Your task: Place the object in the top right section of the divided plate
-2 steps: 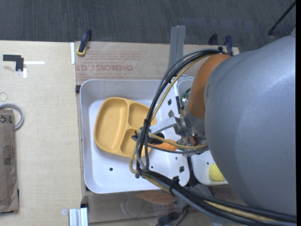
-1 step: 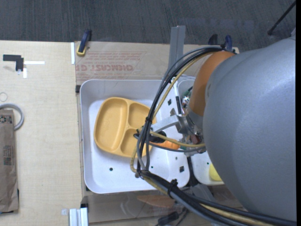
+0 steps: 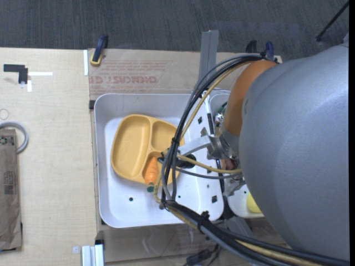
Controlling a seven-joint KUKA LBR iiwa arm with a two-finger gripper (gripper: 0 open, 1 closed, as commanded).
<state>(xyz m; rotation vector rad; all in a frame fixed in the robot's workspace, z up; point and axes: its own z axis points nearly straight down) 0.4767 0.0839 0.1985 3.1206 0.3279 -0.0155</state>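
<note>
Tool [image 3: 166,168] low over divided plate [image 3: 130,148], beside carrot [image 3: 151,172]

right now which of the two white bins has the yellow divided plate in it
The left bin, the one farther from the arm's base. The yellow divided plate lies in it with an orange carrot at the plate's lower edge. The right bin is mostly hidden behind the arm.

Your grey KUKA arm [image 3: 299,148] comes in from the right and bulks over that side of the view, its orange band [image 3: 244,93] turned upward. Black and tan cables [image 3: 183,137] loop out left of the wrist. The claw is hidden beneath them.
</note>
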